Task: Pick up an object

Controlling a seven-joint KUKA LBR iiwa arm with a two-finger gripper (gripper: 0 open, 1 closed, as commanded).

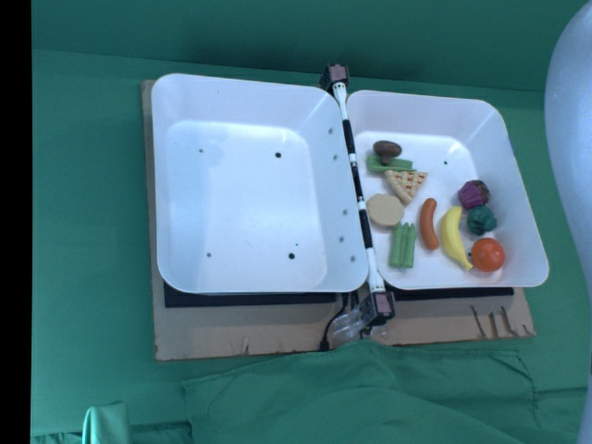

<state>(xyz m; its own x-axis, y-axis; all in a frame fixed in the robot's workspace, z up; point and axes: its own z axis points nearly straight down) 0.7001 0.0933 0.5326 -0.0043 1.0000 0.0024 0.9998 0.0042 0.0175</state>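
Two bins sit side by side on the worktop (pixel 92 202): the left bin (pixel 242 202) at nine o'clock, the right bin (pixel 481 128) at three. In the right bin, the mushroom (pixel 387 149) lies at twelve, the pizza slice (pixel 406 184) just below it, and the cookie (pixel 385 211) at nine. The asparagus (pixel 402 245) lies at seven, the sausage (pixel 428 224) and banana (pixel 452 238) side by side near centre. The tomato (pixel 487 253) lies at five, touching the banana.
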